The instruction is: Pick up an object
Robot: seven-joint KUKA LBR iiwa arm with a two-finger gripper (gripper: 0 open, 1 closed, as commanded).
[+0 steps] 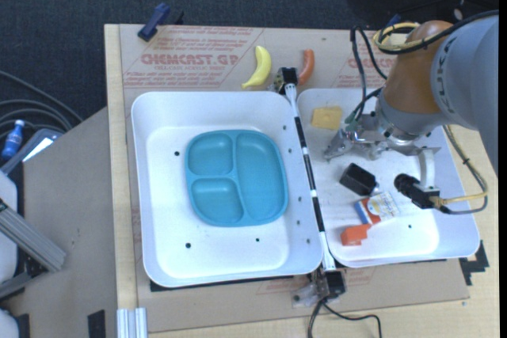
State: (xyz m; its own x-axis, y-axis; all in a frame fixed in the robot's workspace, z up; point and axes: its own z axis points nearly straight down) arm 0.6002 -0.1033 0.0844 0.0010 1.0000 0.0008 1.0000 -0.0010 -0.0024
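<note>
- A blue clip-like item (154, 21) lies on the bench at upper left, outside the bins; its exact form is hard to make out.
- Two white bins sit side by side: the left bin (158, 249) and the right bin (412, 249).
- The left bin holds one blue three-compartment plate (236, 176), lying flat near its centre.
- On the bench behind the bins lie one yellow banana (258, 67) and one orange carrot-like piece (306, 66), near each other but apart.
- The right bin holds one yellow block (325, 118) near its back left corner, one black block (358, 178) at centre, one orange piece (356, 234) toward the front, and one small red-white-blue packet (378, 208) just beside the orange piece.
- The gripper (342, 145) is low over the right bin; its fingers are a tangle of grey metal, so how far they are parted cannot be told, and no object is seen between them.
- The black block lies just in front of the gripper; the yellow block lies just behind it.
- The arm (444, 75) hides the right bin's back right part.
</note>
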